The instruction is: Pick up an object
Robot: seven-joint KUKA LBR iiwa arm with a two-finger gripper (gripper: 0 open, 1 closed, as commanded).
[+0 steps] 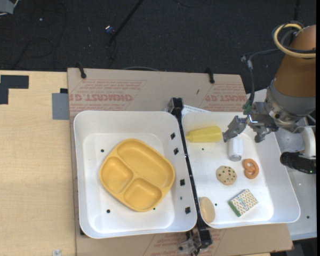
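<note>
Gripper (pixel 244 127) over right bin (pixel 288 196), finger state unclear, cylinder (pixel 234 149) just below, corn (pixel 204 135) left, cookie (pixel 226 175) and pretzel (pixel 250 168) nearer, cardboard (pixel 149 92) print mirrored

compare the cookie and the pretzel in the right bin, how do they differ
The cookie is a solid tan disc dotted with dark chips; the pretzel is an orange-brown twisted loop with holes through it. The cookie lies nearer the bin's middle, while the pretzel lies to its right, slightly farther up the view. Both are small, lie flat on the right bin's floor, and sit apart from the gripper.

arm's gripper (pixel 244 128) hangs low, fingers spread.
</note>
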